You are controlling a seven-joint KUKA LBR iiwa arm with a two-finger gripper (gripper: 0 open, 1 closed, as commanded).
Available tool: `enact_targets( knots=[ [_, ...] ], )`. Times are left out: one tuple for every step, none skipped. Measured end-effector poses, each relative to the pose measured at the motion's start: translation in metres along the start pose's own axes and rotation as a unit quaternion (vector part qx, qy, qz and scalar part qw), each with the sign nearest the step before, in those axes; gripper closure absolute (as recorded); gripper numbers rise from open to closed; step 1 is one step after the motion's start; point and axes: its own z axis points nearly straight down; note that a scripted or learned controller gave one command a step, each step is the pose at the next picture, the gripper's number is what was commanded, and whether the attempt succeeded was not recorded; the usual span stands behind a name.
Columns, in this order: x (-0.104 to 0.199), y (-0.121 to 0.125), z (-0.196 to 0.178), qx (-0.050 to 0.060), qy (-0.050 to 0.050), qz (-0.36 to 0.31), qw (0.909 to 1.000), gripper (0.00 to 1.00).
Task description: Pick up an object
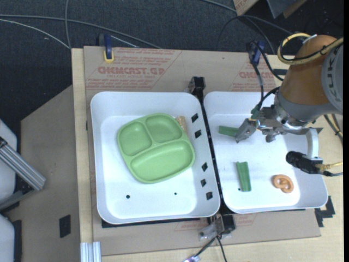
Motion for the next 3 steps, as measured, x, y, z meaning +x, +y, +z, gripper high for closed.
enact_targets(
  knots=[
    [0.001, -0.003, 0.043, 0.0, 0.0, 0.0, 1.0, 0.0],
    [0.001, -0.001, 0.029, -0.004, 0.0, 0.001, 1.0, 1.0],
    [0.002, 0.006, -0.034, -0.007, -0.002, -0.001, 1.0, 1.0]
  ],
)
